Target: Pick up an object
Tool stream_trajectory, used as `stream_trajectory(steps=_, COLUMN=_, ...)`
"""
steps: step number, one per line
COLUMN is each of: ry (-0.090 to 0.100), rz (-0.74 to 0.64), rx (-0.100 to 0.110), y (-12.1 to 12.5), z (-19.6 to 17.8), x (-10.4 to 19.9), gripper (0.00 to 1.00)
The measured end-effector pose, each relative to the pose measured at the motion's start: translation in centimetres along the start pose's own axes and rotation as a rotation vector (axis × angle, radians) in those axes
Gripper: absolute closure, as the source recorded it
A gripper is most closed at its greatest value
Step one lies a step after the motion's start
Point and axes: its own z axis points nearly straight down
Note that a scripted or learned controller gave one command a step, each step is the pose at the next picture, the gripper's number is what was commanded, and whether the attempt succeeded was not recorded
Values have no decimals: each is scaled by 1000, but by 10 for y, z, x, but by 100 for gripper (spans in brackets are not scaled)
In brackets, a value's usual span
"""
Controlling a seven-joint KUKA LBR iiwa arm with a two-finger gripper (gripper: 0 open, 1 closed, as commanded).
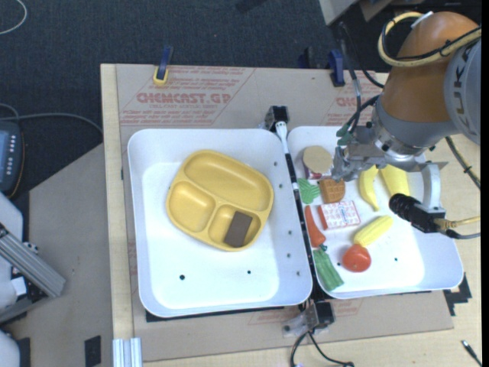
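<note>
My gripper (341,168) hangs over the back-left part of the right bin (435,275), under the grey and orange arm. Its tip is just above a small orange-brown block (332,190) and beside a round tan bun (315,159). I cannot see anything between the fingers. Other toy foods lie close by: two yellow bananas (370,188) (396,180), a yellow corn piece (372,230), a red tomato (356,259), an orange-red carrot (314,226) and a white and red card (340,215).
The left bin (153,281) holds a yellow divided tray (218,193) with a brown block (240,228) in one compartment. Green leafy pieces (308,192) (327,271) lie along the right bin's left wall. A black divider (294,205) runs between the bins.
</note>
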Motion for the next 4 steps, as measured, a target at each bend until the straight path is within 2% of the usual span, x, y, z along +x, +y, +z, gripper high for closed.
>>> stream_trajectory(steps=1, ry=0, rz=3, rx=5, y=5, z=12, x=8, gripper=100)
stream_trajectory(steps=3, ry=0, rz=5, rx=3, y=-3, z=1, x=3, gripper=100)
stream_trajectory(steps=4, ry=0, rz=4, rx=7, y=-1, z=19, x=6, gripper=100)
